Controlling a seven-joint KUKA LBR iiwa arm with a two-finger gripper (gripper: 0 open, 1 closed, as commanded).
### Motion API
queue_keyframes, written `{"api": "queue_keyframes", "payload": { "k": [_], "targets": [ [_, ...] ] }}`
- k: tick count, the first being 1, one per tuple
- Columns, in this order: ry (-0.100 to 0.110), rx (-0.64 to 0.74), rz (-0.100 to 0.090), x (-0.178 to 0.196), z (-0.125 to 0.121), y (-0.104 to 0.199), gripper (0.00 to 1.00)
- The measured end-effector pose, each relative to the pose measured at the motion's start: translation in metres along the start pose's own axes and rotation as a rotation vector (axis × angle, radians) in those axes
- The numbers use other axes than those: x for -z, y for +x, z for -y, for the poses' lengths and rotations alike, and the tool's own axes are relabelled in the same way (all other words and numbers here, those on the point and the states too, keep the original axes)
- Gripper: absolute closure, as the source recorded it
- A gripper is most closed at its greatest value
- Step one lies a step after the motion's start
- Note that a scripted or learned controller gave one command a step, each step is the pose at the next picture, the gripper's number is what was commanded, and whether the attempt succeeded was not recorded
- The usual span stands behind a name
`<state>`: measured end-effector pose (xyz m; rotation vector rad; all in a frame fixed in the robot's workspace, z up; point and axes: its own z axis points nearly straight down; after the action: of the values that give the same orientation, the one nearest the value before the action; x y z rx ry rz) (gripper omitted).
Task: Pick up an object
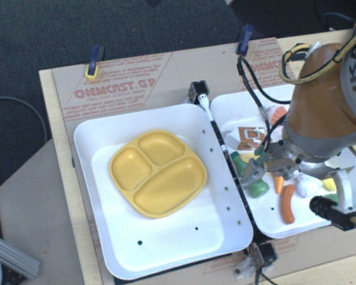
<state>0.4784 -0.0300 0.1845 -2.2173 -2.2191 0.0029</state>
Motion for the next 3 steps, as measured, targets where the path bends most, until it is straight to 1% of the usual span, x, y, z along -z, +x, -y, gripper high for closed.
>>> {"api": "queue_keyframes", "payload": {
  "k": [1, 2, 3],
  "targets": [
    [-0.005, 0.007, -0.001, 0.002, -0.001, 0.073, 0.0],
    [-0.008, -0.001, 0.002, 0.013, -0.001, 0.068, 1.0],
    [-0.009, 0.005, 0.0, 0.072, -0.001, 0.12, 1.0]
  ]
}}
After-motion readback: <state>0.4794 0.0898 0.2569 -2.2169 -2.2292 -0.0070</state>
